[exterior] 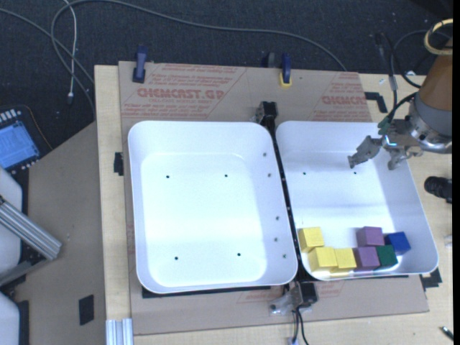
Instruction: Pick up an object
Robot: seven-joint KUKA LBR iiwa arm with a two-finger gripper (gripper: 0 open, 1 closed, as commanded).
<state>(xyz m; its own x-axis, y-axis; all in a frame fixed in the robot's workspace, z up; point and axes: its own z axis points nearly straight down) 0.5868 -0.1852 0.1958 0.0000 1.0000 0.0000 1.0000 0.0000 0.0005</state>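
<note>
approach step: gripper (379, 152) spread and empty over right bin (345, 192)'s far end, next must drop toward blocks (352, 249) at near edge.

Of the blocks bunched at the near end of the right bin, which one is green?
The green block, the only one of that colour, sits at the cluster's right end, just in front of the blue block and right of a purple one.

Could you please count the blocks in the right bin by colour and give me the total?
Yellow square blocks: 3
Purple square blocks: 2
Blue square block: 1
Green square block: 1
Total: 7, all at the near end of the right shallow white bin.
</note>
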